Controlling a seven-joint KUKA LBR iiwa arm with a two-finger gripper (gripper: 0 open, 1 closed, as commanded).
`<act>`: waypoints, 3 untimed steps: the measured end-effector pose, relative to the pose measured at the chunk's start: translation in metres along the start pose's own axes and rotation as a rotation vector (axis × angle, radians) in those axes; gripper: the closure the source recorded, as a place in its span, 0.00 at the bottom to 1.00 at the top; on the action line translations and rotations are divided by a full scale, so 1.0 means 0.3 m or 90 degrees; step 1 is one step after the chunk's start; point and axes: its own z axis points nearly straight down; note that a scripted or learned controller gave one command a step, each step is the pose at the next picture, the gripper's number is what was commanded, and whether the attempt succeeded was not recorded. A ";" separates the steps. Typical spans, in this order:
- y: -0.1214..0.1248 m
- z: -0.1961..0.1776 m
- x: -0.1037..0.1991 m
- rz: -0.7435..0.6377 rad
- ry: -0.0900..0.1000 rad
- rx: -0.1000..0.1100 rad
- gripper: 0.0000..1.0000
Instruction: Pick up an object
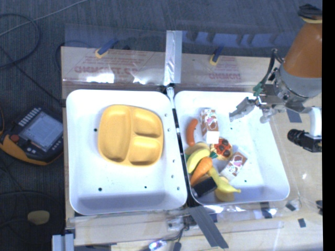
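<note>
The right bin [272,156] holds a heap of toy food along its left side. In it are an orange-red sausage [192,131], a white carton with a red print [209,123], a pizza slice [223,147], a second small carton [235,163], a yellow banana [194,158], an orange carrot [202,169] and a black block [205,186]. My gripper [251,113] hangs over the upper right part of this bin, to the right of the heap and above it in the picture. Its fingers [239,109] stand open with nothing between them.
The left bin [84,187] carries a yellow divided plate [131,135]. A metal strip [173,61] runs between the bins at the back. A handheld controller [35,135] lies on the floor at the left. The arm's orange band [309,48] stands at the right.
</note>
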 end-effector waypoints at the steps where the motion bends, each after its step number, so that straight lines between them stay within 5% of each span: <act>1: 0.148 0.221 0.048 -0.073 -0.001 0.000 0.00; 2: 0.189 0.564 0.049 -0.144 0.000 -0.002 0.00; 3: 0.192 0.536 0.049 -0.142 0.002 -0.002 1.00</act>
